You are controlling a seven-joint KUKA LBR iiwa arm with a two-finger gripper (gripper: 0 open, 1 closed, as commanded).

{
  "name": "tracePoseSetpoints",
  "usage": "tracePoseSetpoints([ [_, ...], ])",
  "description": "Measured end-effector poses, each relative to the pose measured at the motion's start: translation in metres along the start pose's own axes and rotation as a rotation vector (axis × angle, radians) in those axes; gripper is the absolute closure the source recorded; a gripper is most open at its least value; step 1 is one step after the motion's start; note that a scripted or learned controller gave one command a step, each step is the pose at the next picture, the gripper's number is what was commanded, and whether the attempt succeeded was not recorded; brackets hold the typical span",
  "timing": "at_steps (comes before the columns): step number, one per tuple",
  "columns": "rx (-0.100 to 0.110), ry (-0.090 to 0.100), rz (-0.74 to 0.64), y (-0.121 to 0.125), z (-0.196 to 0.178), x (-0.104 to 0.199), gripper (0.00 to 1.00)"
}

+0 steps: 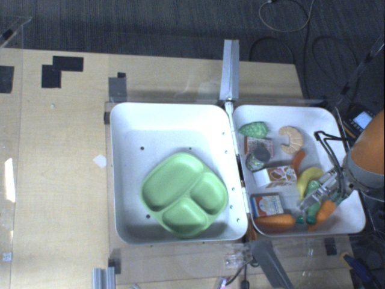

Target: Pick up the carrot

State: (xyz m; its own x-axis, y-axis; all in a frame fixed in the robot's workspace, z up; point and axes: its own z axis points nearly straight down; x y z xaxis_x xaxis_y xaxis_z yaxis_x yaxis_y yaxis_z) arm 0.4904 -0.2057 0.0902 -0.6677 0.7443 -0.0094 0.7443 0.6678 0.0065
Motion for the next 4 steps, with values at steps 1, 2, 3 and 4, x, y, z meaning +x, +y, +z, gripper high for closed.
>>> tracePoseSetpoints([
  [1, 0.0, 0.0, 0.0, 0.0, 0.0001, 0.0, 0.0],
  [2, 0.0, 0.0, 0.015, -0.0006, 0.0004, -0.0001, 0.0],
  [3, -0.001, -0.002, -0.035, 0.0007, 0.0002, -0.0003, 0.0],
  [4, -0.002, -0.004, -0.096, 0.0015, 0.0, -0.0005, 0.0],
])
